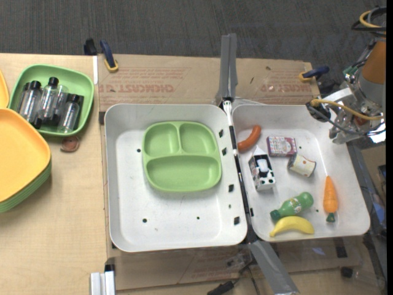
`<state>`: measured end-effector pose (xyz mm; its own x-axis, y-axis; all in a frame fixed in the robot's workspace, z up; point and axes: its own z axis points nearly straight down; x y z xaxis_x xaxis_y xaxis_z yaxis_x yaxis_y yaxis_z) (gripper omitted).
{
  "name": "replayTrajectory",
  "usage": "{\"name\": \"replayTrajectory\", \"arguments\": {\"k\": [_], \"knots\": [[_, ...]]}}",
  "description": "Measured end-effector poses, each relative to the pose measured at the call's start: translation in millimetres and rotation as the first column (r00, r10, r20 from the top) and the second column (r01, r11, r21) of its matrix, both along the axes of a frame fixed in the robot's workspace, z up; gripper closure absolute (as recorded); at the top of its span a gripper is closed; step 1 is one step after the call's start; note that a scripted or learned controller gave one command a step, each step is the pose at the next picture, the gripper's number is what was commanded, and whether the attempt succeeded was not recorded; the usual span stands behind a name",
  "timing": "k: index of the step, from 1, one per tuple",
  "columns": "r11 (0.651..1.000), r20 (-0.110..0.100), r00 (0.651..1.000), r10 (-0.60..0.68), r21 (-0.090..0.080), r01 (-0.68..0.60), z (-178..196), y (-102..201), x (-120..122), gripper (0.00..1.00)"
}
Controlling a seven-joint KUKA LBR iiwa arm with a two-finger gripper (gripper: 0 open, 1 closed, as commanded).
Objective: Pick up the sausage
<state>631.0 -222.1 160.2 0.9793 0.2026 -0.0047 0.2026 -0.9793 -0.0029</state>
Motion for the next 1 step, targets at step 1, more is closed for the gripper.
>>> {"name": "replayTrajectory", "arguments": {"k": [1], "knots": [[0.996, 0.002, 0.996, 0.095, -0.001, -0.095, 98.4, -0.1, 16.0, 1.00]]}}
